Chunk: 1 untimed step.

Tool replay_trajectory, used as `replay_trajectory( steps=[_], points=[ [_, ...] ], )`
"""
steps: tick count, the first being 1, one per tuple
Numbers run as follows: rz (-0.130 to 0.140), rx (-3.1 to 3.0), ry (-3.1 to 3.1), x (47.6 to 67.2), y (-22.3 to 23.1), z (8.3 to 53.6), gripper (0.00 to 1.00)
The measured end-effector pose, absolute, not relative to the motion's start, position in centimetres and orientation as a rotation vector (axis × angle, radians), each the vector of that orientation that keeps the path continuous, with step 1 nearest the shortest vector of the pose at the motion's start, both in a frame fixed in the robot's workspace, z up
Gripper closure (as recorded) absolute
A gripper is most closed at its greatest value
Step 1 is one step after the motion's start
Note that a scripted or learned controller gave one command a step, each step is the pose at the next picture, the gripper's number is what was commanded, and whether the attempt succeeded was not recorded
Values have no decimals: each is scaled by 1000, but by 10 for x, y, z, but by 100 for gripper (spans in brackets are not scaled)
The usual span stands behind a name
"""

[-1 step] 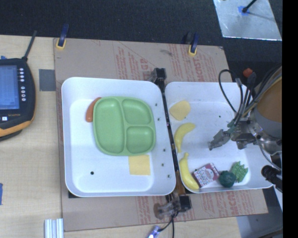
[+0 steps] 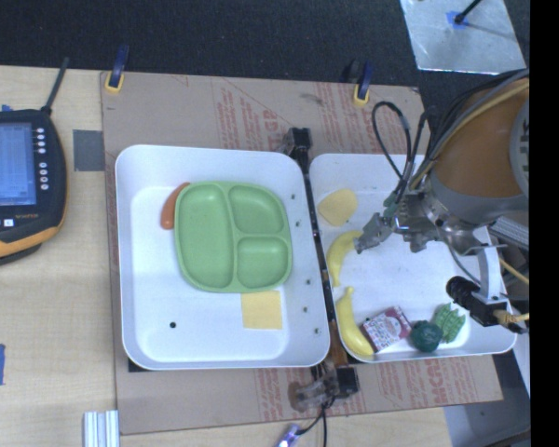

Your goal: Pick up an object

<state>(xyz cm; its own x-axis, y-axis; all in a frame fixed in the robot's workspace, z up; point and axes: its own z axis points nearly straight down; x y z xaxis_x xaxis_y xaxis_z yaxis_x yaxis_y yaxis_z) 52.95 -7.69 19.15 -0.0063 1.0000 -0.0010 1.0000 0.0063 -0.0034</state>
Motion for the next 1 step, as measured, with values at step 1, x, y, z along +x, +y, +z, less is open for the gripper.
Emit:
replay_trajectory(
  steps=[1],
  points=[
    [9,-2213,-2225,617,-111,90,0]
  ],
)
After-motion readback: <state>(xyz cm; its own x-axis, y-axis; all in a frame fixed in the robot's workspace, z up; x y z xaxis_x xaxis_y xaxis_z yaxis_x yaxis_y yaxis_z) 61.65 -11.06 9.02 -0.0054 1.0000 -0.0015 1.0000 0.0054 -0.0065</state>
